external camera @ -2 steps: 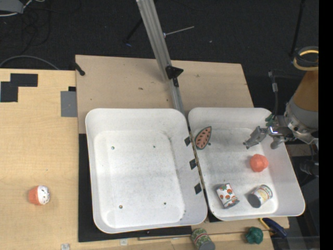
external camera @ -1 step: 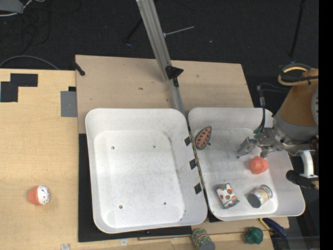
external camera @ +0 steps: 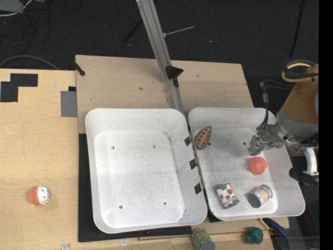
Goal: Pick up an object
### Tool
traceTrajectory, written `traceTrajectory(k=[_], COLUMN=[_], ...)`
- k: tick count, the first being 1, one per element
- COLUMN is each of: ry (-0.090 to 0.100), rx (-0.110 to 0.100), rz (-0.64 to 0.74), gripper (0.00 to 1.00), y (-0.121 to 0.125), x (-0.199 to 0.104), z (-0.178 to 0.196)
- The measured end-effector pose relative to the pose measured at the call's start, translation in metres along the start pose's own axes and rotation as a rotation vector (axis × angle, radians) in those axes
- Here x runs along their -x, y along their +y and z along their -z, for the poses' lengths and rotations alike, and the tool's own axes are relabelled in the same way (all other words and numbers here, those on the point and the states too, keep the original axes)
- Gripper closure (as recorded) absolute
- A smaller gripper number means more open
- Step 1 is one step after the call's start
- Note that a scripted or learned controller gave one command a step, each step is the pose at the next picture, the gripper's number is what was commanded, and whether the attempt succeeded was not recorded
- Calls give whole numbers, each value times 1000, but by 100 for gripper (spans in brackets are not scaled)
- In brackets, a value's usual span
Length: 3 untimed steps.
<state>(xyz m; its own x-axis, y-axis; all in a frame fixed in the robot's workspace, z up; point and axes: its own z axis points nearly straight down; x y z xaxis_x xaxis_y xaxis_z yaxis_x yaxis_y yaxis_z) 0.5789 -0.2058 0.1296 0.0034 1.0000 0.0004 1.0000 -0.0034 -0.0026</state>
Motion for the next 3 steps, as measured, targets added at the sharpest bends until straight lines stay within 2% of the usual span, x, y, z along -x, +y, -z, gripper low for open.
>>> traceTrajectory(k=[1, 2, 3], ry=[-1, -2, -1], rx=[6, 6, 2], rz=[5, 2, 4], gripper=[100, 100, 100], y=[9, 3, 3], x=[-6, 3, 3], z=[50, 106, 112])
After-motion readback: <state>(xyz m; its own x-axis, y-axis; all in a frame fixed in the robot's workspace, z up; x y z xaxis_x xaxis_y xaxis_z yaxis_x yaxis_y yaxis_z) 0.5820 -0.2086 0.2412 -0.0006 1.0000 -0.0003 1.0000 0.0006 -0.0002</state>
